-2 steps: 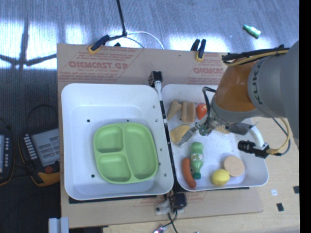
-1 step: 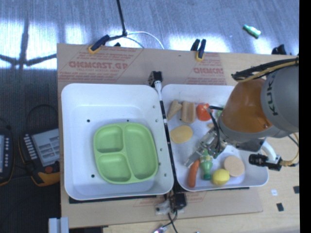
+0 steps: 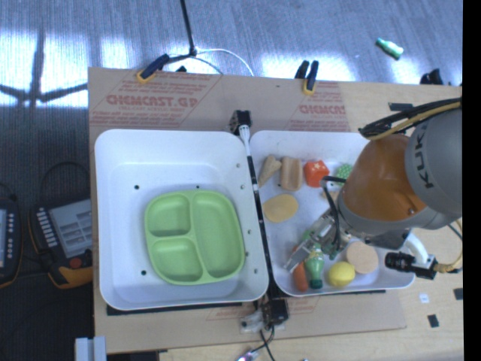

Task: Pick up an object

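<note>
The right bin [image 3: 301, 138] holds play-food items: two tan pieces [image 3: 279, 170] at the back, a red-orange piece [image 3: 316, 172], a green item [image 3: 343, 171], a flat yellow disc [image 3: 280, 207], an orange carrot-like piece [image 3: 300, 276], a green bottle-like piece [image 3: 315, 267], a yellow lemon [image 3: 341, 274] and a tan round piece [image 3: 363, 259]. My gripper [image 3: 314, 245] reaches down into the front of this bin, just above the carrot and green piece. The arm's orange band hides part of the bin.
The left bin [image 3: 120, 164] holds a light green divided tray [image 3: 195, 235]. A black clamp [image 3: 240, 120] sits at the back between the bins. Clips hold the cardboard bench edge at the rear.
</note>
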Action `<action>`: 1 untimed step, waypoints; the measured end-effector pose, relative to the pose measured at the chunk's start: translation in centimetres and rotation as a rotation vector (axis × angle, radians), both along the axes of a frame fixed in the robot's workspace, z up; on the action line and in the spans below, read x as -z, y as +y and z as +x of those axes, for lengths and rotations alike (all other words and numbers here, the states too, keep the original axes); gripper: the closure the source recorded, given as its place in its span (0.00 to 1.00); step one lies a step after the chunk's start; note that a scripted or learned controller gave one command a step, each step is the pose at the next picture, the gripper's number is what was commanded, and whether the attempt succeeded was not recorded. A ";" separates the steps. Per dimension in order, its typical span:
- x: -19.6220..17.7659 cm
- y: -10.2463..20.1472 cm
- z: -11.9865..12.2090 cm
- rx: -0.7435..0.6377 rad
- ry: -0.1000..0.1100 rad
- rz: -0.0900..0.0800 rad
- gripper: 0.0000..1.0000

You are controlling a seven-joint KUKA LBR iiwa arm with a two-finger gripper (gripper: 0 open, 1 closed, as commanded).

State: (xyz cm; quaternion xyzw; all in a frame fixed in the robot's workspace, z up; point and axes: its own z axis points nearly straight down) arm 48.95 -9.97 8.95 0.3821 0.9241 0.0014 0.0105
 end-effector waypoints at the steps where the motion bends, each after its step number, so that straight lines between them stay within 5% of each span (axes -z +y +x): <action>1: -1.1 0.1 0.1 0.001 0.000 0.002 1.00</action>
